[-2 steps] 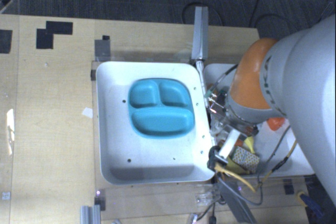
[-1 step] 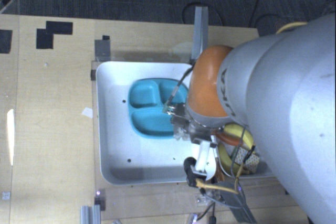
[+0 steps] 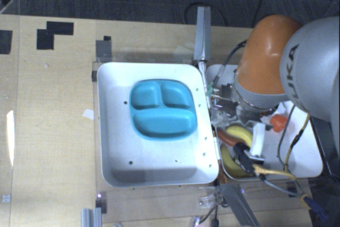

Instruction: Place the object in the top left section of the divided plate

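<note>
Presently arm [image 3: 276, 69] hunched over right bin [image 3: 309, 161], apart from divided plate [image 3: 162, 109].

Arm, grey, thick, jointed [image 3: 311, 69]: enters from right edge, bent steeply downward. Orange band, rounded [image 3: 265, 53]: above wrist, facing camera. Two-finger gripper [image 3: 226, 106]: beneath wrist, largely hidden by it

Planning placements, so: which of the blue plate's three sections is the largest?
The bottom section of the blue divided plate: it spans the whole width, while the top left section and top right section share it.
</note>
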Tool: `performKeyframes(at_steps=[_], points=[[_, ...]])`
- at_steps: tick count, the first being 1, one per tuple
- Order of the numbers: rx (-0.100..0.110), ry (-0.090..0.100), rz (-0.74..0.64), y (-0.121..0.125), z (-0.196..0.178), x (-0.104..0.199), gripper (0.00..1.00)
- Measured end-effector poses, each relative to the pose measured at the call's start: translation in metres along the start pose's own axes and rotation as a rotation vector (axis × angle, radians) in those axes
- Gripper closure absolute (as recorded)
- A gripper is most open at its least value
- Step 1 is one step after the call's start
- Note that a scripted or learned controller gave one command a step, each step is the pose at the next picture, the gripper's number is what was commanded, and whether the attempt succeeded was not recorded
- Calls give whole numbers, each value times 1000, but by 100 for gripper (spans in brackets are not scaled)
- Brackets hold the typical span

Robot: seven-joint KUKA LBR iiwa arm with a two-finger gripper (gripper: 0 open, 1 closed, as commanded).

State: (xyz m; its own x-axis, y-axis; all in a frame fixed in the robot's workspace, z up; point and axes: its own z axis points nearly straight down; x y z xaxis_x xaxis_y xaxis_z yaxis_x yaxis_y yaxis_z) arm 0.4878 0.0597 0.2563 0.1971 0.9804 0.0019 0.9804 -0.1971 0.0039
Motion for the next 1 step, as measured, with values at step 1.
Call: performKeyframes(at_steps=[1], points=[[2, -1, -126, -16, 16, 77, 100]])
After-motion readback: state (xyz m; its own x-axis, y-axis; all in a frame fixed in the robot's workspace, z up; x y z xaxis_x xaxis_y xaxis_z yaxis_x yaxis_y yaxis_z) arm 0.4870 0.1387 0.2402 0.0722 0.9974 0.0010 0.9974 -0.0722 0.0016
